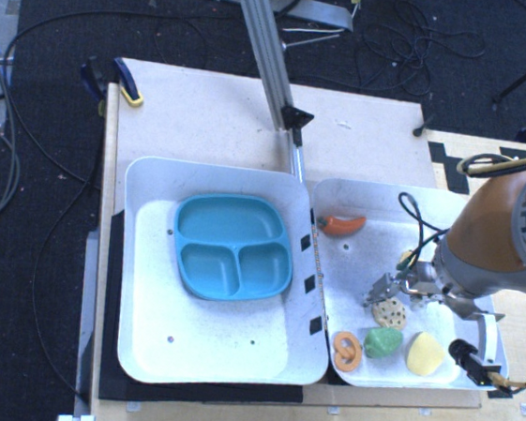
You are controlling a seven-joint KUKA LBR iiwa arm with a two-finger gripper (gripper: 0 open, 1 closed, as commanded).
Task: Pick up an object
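gripper (388, 293) sits low in the right bin (372, 250), reaching in from the right under the orange-banded arm (496, 236). i cannot tell from here how it is set, open or closed; the metal tip is a small blur.

a tan speckled cracker-like piece (389, 314) lies just below the tip, touching or nearly so; i can't say which. nothing visibly gripped.

just beyond it, along the bin's near wall: a green lump (383, 343), a yellow lemon-like piece (424, 354) to its right, an orange pretzel (347, 351) to its left by the corner. these three crowd the near edge.

an orange-red sausage-like piece (341, 225) lies well apart near the far-left wall. the middle of the right bin floor is bare.

left bin (136, 332) carries a blue divided tray (234, 247).
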